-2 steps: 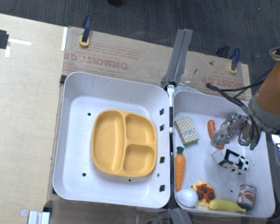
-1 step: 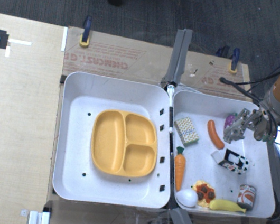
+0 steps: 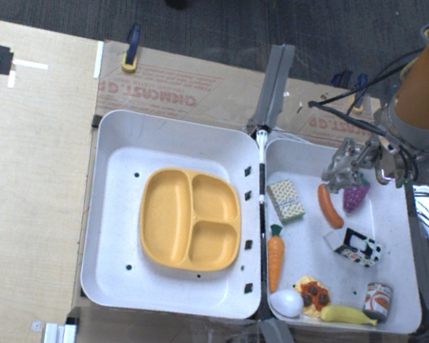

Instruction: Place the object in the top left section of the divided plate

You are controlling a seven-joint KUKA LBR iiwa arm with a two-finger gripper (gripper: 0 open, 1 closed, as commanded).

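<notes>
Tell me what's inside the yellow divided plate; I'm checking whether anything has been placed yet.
All three sections of the yellow divided plate show bare yellow surface, nothing covered. The gripper is over the right bin.

I can see red mirrored lettering on the cardboard sheet (image 3: 212,92) at top centre, too garbled to read.

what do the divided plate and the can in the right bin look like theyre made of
The divided plate looks like moulded plastic, matte to satin: one even yellow, with soft rounded ridges between its sections. The can appears to be metal with a printed label, judging by its pale rim and red and white wrap, though it is too small to be sure.
</notes>
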